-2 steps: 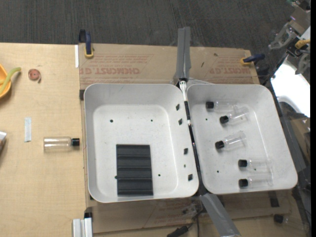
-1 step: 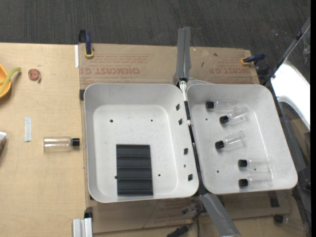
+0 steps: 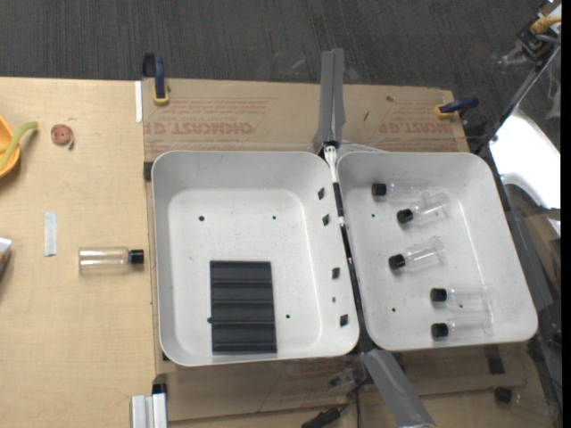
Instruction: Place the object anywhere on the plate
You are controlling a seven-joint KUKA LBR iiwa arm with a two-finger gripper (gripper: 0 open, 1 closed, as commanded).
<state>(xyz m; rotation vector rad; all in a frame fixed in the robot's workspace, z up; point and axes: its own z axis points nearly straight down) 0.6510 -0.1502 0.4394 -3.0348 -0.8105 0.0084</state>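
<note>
A dark ribbed rectangular plate (image 3: 242,308) lies flat in the left white bin (image 3: 178,185), near its front wall. Several clear vials with black caps lie in the right white bin (image 3: 482,176): one at the back left (image 3: 393,191), one beside it (image 3: 421,210), one in the middle (image 3: 415,257), and two near the front right (image 3: 459,298) (image 3: 462,328). All of them lie on their sides, apart from each other.
Another clear vial with a black cap (image 3: 111,258) lies on the wooden bench left of the bins. A small white strip (image 3: 50,234), a round reddish disc (image 3: 61,134) and an orange-yellow object (image 3: 9,145) sit farther left. Clamps (image 3: 153,78) (image 3: 455,108) hold the cardboard sheet.
</note>
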